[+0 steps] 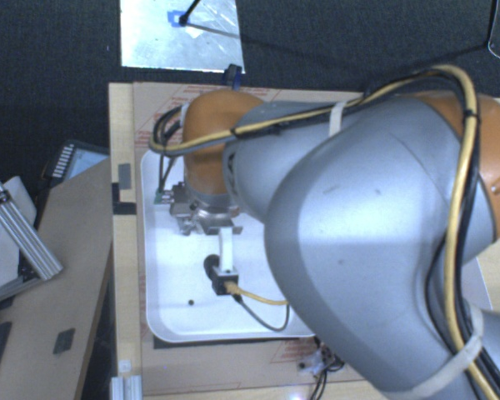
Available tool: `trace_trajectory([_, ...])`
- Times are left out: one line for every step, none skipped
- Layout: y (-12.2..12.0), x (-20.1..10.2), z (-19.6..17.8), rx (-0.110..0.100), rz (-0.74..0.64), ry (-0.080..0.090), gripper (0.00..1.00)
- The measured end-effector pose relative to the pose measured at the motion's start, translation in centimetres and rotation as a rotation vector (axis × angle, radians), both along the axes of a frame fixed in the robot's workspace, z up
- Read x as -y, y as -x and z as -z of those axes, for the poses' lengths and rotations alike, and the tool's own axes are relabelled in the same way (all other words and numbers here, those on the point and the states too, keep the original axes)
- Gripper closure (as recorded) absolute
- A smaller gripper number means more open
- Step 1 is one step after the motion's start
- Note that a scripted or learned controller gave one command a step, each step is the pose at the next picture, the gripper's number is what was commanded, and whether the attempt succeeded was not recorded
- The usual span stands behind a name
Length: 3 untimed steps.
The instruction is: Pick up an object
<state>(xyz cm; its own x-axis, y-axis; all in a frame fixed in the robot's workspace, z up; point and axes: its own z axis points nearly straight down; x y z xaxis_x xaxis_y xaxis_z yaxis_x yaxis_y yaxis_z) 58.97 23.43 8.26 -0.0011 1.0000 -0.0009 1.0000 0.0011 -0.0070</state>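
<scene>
My gripper (192,217) hangs low over the far part of the left white bin (168,307), under the orange band (210,132) of the wrist. The grey arm (358,223) reaches in from the right. It covers the bin's right side and everything beyond it. A tiny dark speck (191,302) lies on the bin floor near the front. I see nothing between the fingers, and the wrist body hides the fingertips.
A brown board (75,257) lies left of the bin, with an aluminium rail (17,232) at the far left. A shiny metal sheet (179,23) lies behind the bench. The bin's near rim (208,337) runs along the front.
</scene>
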Motion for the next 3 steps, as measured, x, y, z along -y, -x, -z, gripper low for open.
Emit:
trace_trajectory([3.5, 0.0, -8.8, 0.008, -0.003, -0.003, 1.00])
trace_trajectory([10.7, 12.7, -4.1, -0.005, 0.009, 0.002, 1.00])
trace_trajectory([10.1, 9.9, -23.2, 0.024, -0.007, -0.007, 1.00])
